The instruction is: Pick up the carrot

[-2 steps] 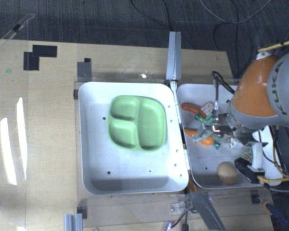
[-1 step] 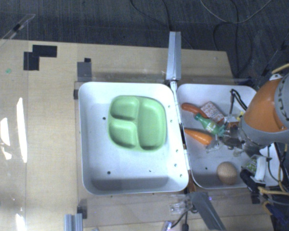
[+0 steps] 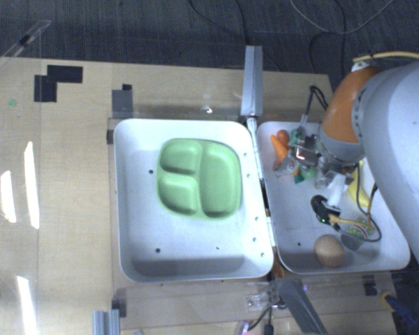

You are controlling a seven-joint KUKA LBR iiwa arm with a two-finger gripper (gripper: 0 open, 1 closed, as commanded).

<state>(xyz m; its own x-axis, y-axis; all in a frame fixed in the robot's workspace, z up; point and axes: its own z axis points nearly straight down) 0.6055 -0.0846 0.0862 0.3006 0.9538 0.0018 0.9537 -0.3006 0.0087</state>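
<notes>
Carrot (image 3: 277, 146) is in the far left corner of the right bin (image 3: 293, 218), tucked close to the wall it shares with the left bin (image 3: 136, 208). It's small, orange and tapered, lying flat as far as I can see. I'd guess it's light and stiff, probably a smooth toy, so it could squirt out of a pinch near the pointy end. I'd grab it across the thick middle, squeezing the short way.

The arm (image 3: 398, 138) comes in from the right, and its jaws hang just beside the carrot, slightly nearer the camera. I honestly can't tell whether they're released or clenched, because the wrist clutter hides them. Nothing visibly sits between them.

Other stuff:
- a little green thing (image 3: 305, 178) right under the wrist, too small to tell what it is
- a yellow thing (image 3: 364, 191) partly tucked under the arm
- a brown round lump (image 3: 329, 250) at the near edge, well away from the carrot
- a green divided tray (image 3: 199, 176) in the left bin, out of the way

The main hassle looks like the bin wall. The carrot is so close to it that there's little room on that side. The rest of the surface (image 3: 56, 187) doesn't matter here.
</notes>
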